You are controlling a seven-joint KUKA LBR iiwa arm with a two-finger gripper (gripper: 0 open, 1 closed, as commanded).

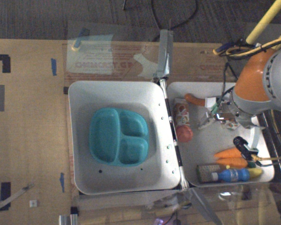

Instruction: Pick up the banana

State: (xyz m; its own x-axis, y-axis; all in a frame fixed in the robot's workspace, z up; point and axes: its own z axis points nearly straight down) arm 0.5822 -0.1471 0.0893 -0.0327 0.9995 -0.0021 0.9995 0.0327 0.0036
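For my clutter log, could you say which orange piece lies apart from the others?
The orange piece beside the can; the other two lie together by the blue bottle.

A robotics lab: cardboard-topped bench (28, 125) (tape marks), two white bins (79, 97), trailing cables (173, 3).

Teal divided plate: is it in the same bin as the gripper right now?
No. The teal divided plate lies in the left bin, while the gripper is over the right bin.
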